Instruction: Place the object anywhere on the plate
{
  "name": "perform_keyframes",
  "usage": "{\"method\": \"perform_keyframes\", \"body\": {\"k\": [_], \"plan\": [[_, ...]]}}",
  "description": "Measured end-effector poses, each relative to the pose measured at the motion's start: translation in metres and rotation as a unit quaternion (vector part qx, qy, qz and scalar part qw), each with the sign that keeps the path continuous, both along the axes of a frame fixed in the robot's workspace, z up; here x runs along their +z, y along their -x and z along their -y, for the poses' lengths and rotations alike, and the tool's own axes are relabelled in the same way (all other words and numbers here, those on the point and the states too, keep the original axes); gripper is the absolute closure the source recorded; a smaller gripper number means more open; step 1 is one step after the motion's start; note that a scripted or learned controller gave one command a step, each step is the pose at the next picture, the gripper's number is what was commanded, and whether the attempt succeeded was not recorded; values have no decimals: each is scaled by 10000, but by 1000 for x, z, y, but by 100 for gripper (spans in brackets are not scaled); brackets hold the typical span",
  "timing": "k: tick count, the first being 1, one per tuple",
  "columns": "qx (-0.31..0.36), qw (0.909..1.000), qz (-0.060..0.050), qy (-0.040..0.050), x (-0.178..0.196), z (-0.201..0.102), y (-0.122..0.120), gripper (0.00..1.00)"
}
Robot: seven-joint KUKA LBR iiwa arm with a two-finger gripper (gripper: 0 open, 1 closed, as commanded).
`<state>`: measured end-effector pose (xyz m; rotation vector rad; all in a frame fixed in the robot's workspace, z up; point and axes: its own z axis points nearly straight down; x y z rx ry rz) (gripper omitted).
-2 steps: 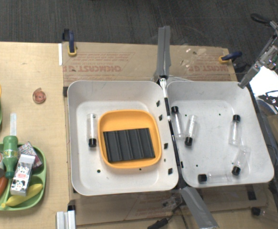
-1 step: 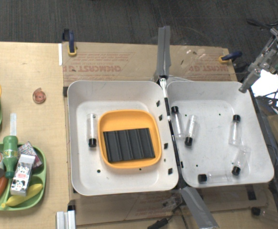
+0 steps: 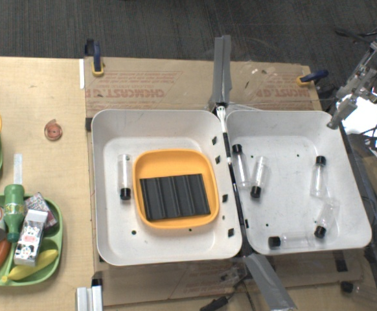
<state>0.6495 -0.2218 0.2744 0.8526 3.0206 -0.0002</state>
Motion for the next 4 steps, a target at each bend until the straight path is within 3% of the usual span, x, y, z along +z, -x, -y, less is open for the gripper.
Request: {"method": "perform_keyframes", "body": {"k": [1,2,3,4], "plan": [[1311,9914,-2,-3,-9,-5,6,0],[2366,9716,13,5,-13,0,-4,0],[3335,9427,12,6,-17,0,-1,0],[4593,8883,17,12,-22,0,-11,0]]}}
